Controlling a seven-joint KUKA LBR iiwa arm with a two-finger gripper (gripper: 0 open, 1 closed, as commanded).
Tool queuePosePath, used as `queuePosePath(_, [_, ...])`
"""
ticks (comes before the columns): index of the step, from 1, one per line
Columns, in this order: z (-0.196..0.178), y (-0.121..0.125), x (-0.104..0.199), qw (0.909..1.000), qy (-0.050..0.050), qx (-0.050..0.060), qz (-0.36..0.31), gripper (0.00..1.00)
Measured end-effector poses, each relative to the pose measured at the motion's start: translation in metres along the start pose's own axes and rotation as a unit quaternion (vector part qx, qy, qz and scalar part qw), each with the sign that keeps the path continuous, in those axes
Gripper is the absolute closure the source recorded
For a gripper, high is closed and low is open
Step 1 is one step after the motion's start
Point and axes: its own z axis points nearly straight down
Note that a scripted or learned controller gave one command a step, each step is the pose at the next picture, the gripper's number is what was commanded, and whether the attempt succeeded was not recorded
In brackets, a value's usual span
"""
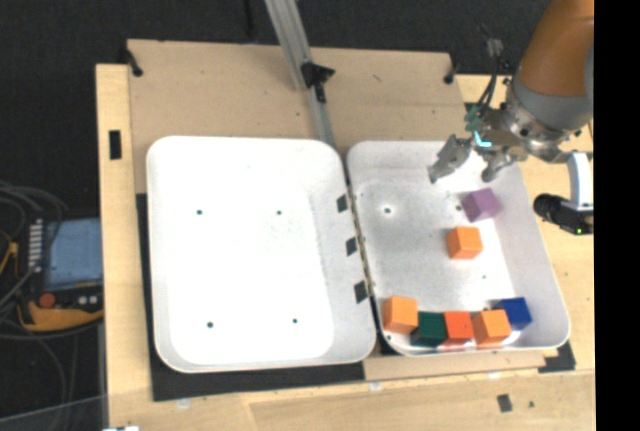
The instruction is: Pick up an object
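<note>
Inside the right bin (400, 179) lie coloured blocks (464, 242); fingers (470, 162) spread, empty.

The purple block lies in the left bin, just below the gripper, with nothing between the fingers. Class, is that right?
Not quite. The purple block lies in the right bin, not the left, as the camera view shows. The rest stands: it sits just below the gripper, with nothing between the fingers.

Off the bench's left edge sits a blue-faced box (74, 254) on the dark floor, black cables (18, 219) looping beside it, and a slim grey metal pole (285, 19) slants down from the top to the wooden bench (230, 94)
</note>
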Motion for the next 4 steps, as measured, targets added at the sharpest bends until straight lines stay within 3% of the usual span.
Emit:
queuePosePath(1, [-0.003,0.001,0.0,1.0,0.0,-0.002,0.0,0.0])
queuePosePath(4, [0.125,0.0,0.0,1.0,-0.002,0.0,0.003,0.0])
